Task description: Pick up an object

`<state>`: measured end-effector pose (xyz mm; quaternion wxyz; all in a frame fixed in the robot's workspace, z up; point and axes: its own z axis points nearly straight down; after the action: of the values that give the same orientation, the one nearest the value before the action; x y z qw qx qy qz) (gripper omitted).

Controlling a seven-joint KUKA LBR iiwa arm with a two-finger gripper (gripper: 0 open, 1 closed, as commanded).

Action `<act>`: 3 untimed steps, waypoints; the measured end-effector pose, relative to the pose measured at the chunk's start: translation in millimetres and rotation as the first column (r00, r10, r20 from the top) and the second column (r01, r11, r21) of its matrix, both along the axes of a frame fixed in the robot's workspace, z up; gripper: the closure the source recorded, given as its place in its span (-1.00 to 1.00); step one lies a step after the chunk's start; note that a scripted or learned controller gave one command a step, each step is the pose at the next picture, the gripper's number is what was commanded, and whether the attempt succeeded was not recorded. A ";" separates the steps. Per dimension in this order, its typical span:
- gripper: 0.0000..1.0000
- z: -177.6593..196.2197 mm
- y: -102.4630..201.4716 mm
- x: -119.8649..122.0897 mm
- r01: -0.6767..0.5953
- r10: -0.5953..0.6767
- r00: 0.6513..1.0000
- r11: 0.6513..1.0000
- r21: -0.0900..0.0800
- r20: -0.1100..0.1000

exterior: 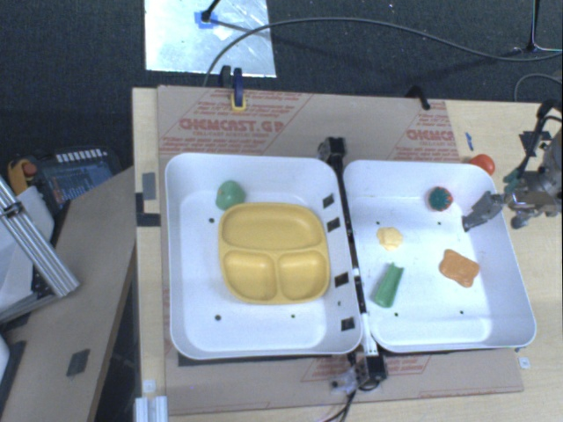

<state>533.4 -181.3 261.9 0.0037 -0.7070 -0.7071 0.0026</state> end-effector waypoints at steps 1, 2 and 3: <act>-1.00 5.6 0.6 2.2 -0.003 0.003 1.000 1.000 -0.002 0.010; -1.00 -35.4 3.7 3.0 -0.001 0.001 1.000 1.000 -0.002 0.009; -1.00 -82.8 7.0 12.1 -0.001 0.001 1.000 1.000 -0.001 0.008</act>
<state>545.5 -174.3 179.1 0.0004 -0.7068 -0.7075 0.0002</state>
